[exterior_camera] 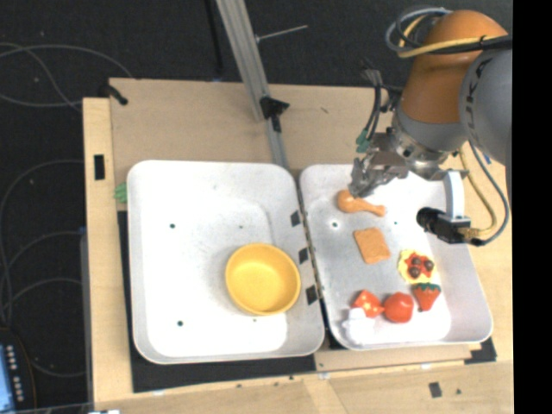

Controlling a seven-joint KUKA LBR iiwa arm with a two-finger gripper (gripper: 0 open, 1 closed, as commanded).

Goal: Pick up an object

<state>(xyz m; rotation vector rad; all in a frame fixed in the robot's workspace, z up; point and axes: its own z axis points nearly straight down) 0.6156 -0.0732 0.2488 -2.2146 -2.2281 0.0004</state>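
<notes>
My gripper hangs over the back left part of the right bin, just above an orange drumstick-shaped toy. Its tips come close to the toy's upper end; whether they touch it is hard to tell. A tan cracker-like square lies in the middle of that bin. A yellow piece with dark spots, a strawberry, a red tomato and a small red and orange piece sit toward the front. A yellow bowl rests in the left bin.
A grey metal pole rises at a slant behind the bins, ending in a clamp at the bench. A black fitting with a cable hangs beside the wrist over the right bin. A small white object lies at that bin's front.
</notes>
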